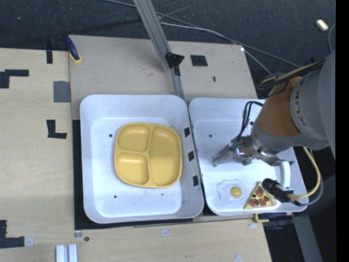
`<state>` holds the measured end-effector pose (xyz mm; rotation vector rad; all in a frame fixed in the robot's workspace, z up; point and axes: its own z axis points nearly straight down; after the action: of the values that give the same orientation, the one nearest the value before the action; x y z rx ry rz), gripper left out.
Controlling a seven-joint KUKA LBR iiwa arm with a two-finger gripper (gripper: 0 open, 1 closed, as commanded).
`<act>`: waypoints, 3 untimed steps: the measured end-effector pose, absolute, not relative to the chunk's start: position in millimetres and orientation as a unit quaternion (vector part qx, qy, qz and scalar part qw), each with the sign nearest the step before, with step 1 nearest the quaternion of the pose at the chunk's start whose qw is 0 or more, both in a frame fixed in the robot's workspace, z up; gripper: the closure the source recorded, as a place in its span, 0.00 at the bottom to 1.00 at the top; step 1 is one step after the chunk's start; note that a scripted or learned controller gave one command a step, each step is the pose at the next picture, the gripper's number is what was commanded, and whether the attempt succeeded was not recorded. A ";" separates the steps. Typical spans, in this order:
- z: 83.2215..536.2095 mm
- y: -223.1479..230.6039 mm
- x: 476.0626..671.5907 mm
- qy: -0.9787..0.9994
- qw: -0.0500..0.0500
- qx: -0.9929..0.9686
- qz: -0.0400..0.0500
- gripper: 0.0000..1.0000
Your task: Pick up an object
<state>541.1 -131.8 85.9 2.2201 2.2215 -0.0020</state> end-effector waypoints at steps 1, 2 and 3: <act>98.3 -131.5 542.7 0.708 0.002 0.707 0.001 1.00; 161.4 -129.9 545.1 0.708 0.002 0.706 0.001 1.00; 222.7 -123.4 547.8 0.708 0.002 0.706 0.001 1.00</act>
<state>547.8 -123.4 222.7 2.2161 2.2213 0.0043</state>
